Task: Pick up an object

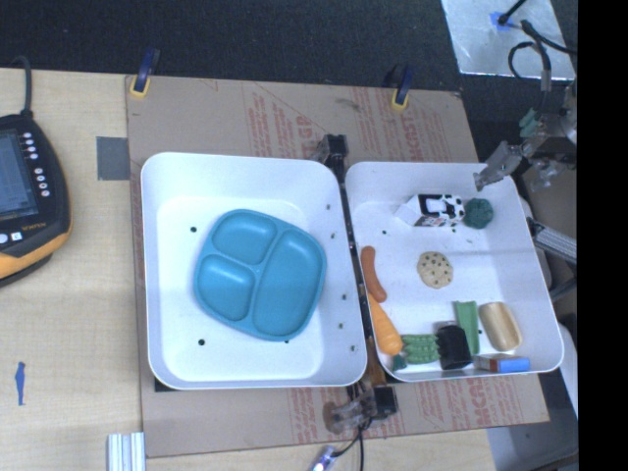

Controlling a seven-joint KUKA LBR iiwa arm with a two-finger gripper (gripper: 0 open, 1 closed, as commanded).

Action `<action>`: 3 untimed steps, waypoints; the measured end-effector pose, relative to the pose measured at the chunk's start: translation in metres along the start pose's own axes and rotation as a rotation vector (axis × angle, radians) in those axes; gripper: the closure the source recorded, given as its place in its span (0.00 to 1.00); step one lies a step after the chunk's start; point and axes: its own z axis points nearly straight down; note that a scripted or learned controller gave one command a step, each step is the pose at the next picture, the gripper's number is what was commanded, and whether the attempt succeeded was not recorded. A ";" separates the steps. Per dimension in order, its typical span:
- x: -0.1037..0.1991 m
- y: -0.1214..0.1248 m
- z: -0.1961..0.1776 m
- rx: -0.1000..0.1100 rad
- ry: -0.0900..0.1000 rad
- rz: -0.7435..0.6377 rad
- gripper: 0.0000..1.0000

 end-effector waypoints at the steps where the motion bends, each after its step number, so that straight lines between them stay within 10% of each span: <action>1: 0.003 0.037 0.102 0.003 0.000 -0.004 0.00; 2: 0.012 -0.063 0.043 -0.001 0.000 0.003 0.00; 3: 0.059 -0.018 0.095 0.003 0.000 -0.002 0.00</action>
